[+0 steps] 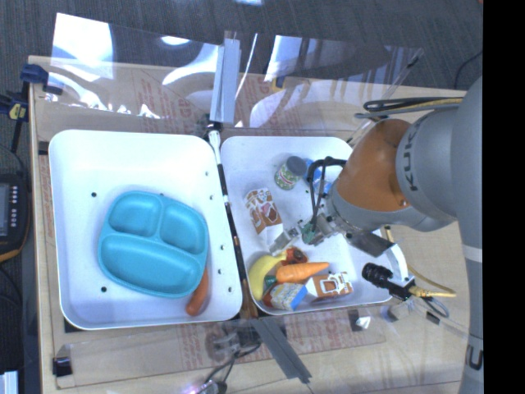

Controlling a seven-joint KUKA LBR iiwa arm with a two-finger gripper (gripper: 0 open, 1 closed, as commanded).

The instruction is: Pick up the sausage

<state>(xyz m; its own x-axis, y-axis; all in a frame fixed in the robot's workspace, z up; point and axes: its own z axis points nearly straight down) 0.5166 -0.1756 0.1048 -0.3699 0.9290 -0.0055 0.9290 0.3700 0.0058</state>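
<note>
Camera view: the sausage lies in the left bin, against the blue plate. The hand hovers over the right bin's clutter; open or closed, I cannot tell. It should cross over and grip mid-length.

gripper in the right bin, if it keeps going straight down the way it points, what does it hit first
Likely the toy pile: the gripper points down-left, with the carrot and banana just below it. Depth is unclear. The sausage lies in the left bin, off that line.
</note>
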